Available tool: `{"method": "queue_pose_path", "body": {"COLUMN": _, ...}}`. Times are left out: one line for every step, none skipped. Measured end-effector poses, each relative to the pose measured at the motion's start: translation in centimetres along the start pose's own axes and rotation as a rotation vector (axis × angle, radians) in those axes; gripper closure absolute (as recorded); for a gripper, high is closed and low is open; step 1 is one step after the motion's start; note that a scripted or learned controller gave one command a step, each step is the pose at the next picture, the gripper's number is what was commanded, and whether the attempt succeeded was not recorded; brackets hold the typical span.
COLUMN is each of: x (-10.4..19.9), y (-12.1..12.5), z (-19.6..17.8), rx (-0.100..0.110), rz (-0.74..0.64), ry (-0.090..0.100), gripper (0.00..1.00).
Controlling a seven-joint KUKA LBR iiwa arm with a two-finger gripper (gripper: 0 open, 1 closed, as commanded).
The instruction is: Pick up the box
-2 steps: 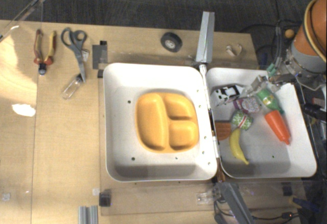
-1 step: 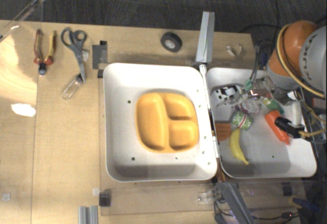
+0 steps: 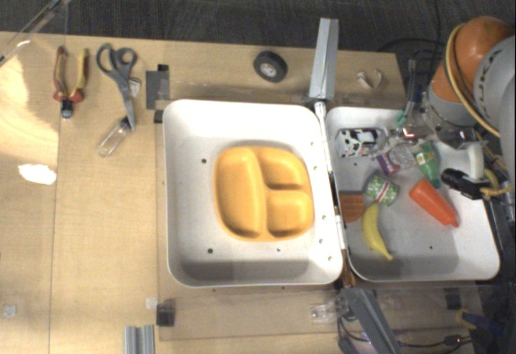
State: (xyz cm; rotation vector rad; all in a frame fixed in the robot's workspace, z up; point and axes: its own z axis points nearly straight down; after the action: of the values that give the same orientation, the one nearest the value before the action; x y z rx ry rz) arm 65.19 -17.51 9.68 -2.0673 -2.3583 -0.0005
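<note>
At the far left of the pale wooden bench (image 3: 97, 247), red-handled pliers (image 3: 68, 80) are laid beside grey-handled metal scissors (image 3: 121, 80), with a small clear plastic piece (image 3: 113, 137) just below the blades. A small black block (image 3: 159, 85) is seen near the upper left corner of the left bin (image 3: 185, 247), a shallow, smooth white tub with rounded corners. In its middle a glossy yellow tray (image 3: 264, 191) is set, rounded and divided into one long compartment and two shorter ones. Beyond the bin's far rim a dark roll of tape (image 3: 270, 66) lies flat, and an upright grey metal bar (image 3: 325, 58) is placed where the two bins meet.

The right bin (image 3: 451, 264) is cluttered. The box (image 3: 359, 141), small, white and marked with dark print, is found in the upper left corner of this bin, close to the far wall. A flat brown piece (image 3: 351, 206) is pressed against the left wall, with a curved yellow banana (image 3: 376, 233) just beside it and a crinkled green packet (image 3: 382, 189) above the banana. A tapered orange carrot (image 3: 434, 202) is laid at a slant further right.

The gripper (image 3: 407, 131) is seen just right of the box, over a jumble of small wrapped items; whether it is open or closed cannot be told. The grey arm (image 3: 484, 62) with its orange band is seen at the right edge.
</note>
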Motion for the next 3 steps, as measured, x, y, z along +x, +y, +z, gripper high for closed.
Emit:
{"method": "queue_pose_path", "body": {"x": -0.1, "y": -0.1, "z": -1.1, "rx": 0.007, "rz": -0.003, "ry": -0.001, "gripper": 1.0}}
{"method": "queue_pose_path", "body": {"x": 4.9, "y": 0.5, "z": -3.7, "rx": -0.009, "rz": -0.263, "ry": -0.007, "gripper": 1.0}}
{"method": "queue_pose_path", "body": {"x": 11.9, "y": -2.6, "z": -12.2, "rx": -0.012, "rz": -0.942, "ry": -0.012, "gripper": 1.0}}
